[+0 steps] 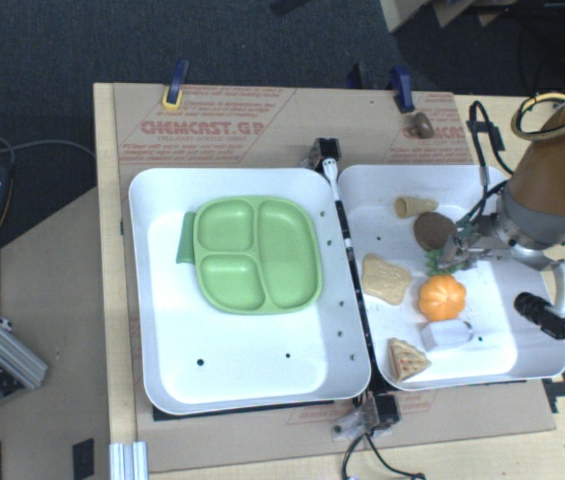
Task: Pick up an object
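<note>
The right bin [522, 363] holds several items: a small tan cylinder [414, 206], a brown round object [433, 230], a green leafy piece [436, 263], a pale bread slice [386, 279], an orange [442, 298], a clear whitish piece [449, 335] and a tan wedge [408, 358]. My gripper [462, 249] reaches in from the right and hangs low just right of the brown round object, above the green piece. The orange lies directly in front of it.
The left bin [162, 348] carries a green divided plate [258, 253]. A black divider strip [345, 248] runs between the bins. The arm's orange band [552, 173] and cables [487, 138] stand over the right bin's far right side.
</note>
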